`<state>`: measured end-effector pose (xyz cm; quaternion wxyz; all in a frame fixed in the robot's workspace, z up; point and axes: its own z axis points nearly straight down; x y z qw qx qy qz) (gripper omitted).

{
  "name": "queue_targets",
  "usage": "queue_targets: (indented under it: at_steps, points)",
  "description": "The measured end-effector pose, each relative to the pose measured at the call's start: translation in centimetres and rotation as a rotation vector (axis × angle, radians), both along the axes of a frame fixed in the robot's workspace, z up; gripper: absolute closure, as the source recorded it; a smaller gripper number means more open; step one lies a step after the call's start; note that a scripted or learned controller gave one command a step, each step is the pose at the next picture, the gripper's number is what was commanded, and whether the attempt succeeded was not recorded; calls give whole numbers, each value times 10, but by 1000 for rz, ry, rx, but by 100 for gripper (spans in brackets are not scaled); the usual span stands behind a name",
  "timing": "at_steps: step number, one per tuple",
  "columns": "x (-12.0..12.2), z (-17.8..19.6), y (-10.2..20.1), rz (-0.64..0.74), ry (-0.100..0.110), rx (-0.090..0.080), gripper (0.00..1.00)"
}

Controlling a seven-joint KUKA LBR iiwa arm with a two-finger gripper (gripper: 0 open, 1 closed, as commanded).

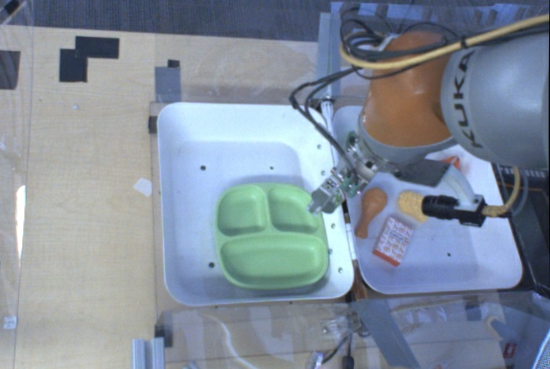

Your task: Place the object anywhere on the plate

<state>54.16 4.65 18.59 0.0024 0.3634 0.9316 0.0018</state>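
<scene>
A light green divided plate (271, 236) lies in the left white bin (193, 144), toward its front right. My gripper (327, 195) hangs over the plate's upper right corner, close to the wall between the two bins. Nothing can be made out at its tip. Just right of that wall, in the right bin (481, 273), lies an orange-brown drumstick-shaped object (369, 209). Beside it are a red and white packet (394, 240) and a small yellow item (411, 204). The arm's orange band and grey body hide the back of the right bin.
Black and yellow cables loop from the arm over the right bin's back edge. A black plug with a yellow cable (451, 209) sits over the right bin. A reddish item (452, 159) peeks out under the arm. Bare wooden bench lies to the left.
</scene>
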Motion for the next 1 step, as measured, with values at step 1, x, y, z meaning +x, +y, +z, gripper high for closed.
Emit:
queue_targets:
  at_steps: [1]
  points:
    - [0, 0, 0, -1, 0, 0, 0]
